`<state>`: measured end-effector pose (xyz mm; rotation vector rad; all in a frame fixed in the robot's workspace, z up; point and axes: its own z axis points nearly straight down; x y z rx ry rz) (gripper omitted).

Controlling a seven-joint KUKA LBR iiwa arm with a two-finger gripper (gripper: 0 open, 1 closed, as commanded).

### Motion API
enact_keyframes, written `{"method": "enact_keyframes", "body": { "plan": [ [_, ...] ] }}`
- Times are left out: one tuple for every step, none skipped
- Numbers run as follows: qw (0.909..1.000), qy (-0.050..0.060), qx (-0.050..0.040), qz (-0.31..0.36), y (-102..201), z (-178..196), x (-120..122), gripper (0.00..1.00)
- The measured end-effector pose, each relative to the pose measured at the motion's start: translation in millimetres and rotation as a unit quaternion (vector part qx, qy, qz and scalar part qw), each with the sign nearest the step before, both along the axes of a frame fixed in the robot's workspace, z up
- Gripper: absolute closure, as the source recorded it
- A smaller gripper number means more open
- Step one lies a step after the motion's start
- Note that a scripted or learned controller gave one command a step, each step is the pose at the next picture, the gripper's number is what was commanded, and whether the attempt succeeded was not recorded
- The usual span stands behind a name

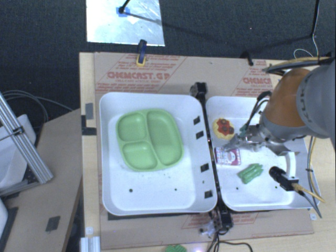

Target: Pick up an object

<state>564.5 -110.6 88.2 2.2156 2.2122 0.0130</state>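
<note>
So the setup here is two white bins side by side on the table (89, 77), and all the grabbable stuff sits in the right bin (294, 201) at the right of the frame, which makes sense since the arm comes in from that side. The claw (237, 142) is down low near the bin's left wall, right between the yellow-and-red toy (223, 127) above it and the small pink-and-white packet (228, 157) just below. I honestly can't tell how wide it's open or whether it has anything. A green bumpy thing (250, 172) lies a bit lower right, apart from the others. The left bin (113, 193) holds a green divided plate (148, 139), probably the drop-off spot, just my guess.
</note>
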Motion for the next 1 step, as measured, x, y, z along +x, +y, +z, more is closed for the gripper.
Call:
{"method": "enact_keyframes", "body": {
  "plan": [
    [1.0000,0.001,0.0017,0.001,-36.3,1.0,3.7,0.00]
  ]
}}
